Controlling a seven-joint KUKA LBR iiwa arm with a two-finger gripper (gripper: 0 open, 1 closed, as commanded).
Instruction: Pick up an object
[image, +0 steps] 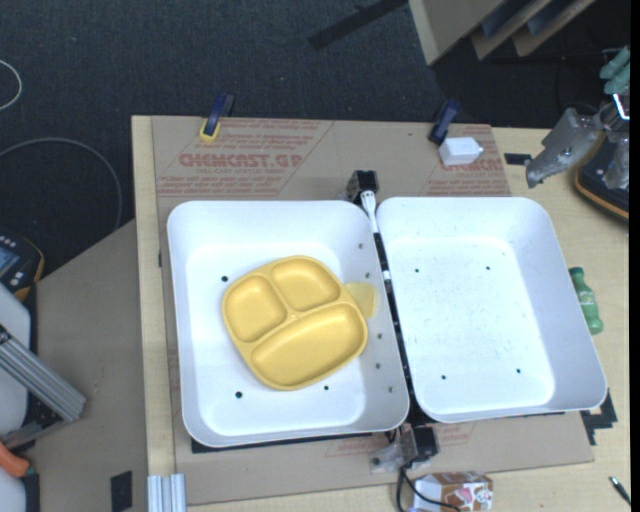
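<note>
Well apart from the hand, yellow plate lies in left bin.

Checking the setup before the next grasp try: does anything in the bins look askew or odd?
Mostly tidy. The yellow divided plate lies turned at an angle in the left bin, not square to its walls, and a small yellow piece pokes out at its right edge. The gripper waits off the right bin.

Divided plate in left bin; right bin beside it.
</note>
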